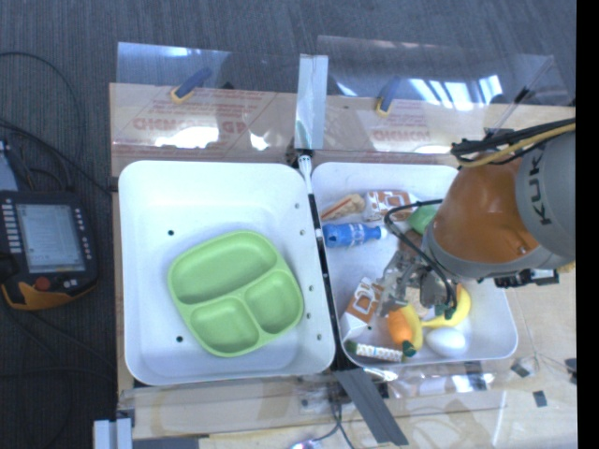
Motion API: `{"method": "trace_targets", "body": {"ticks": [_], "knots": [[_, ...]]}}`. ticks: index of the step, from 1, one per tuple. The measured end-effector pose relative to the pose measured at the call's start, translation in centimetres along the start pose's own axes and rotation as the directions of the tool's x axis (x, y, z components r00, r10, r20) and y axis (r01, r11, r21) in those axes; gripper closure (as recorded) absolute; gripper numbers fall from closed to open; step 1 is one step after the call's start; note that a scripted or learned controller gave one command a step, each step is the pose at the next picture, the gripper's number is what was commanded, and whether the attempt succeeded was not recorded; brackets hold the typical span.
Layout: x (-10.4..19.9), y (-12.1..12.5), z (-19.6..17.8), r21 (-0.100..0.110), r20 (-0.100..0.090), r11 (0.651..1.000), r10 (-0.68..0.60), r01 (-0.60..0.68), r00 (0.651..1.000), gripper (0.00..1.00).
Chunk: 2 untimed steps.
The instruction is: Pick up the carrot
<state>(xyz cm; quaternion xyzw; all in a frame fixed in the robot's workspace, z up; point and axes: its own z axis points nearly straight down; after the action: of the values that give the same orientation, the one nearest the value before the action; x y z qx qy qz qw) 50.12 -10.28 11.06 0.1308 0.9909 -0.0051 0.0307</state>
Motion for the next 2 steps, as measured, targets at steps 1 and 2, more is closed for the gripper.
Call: {"method": "trace_targets", "body": {"ticks": [1,2], "knots": [[1.3,4.9,-10.4,-0.031,-0.038,0.829,-0.559,0.558,0.828,1.00],[1.6,6.6,-7.4,-0.059,-0.017,0.347,-0.938,0.936,0.347,1.00]]}}
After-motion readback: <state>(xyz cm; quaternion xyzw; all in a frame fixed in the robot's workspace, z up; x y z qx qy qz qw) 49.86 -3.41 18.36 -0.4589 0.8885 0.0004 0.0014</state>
